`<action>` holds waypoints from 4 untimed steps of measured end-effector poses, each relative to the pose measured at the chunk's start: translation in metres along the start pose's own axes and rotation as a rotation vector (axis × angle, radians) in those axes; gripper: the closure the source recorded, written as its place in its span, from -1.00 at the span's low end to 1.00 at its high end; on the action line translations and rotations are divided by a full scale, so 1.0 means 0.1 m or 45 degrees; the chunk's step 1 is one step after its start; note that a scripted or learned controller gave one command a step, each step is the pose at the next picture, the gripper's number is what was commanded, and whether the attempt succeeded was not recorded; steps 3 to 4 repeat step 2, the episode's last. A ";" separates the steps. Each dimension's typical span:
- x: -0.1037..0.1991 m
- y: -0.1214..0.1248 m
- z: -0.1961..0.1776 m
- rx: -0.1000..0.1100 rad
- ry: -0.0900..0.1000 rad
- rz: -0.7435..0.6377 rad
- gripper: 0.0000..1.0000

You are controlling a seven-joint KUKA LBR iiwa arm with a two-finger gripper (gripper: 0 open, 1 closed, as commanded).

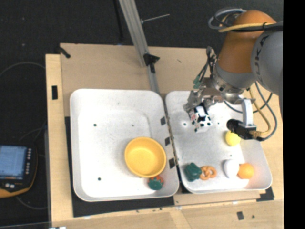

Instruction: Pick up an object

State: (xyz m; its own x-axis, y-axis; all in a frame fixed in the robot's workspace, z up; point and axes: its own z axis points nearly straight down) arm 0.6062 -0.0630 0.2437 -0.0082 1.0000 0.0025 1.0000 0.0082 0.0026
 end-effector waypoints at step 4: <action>1.04 -0.09 -0.12 0.000 -0.001 0.000 1.00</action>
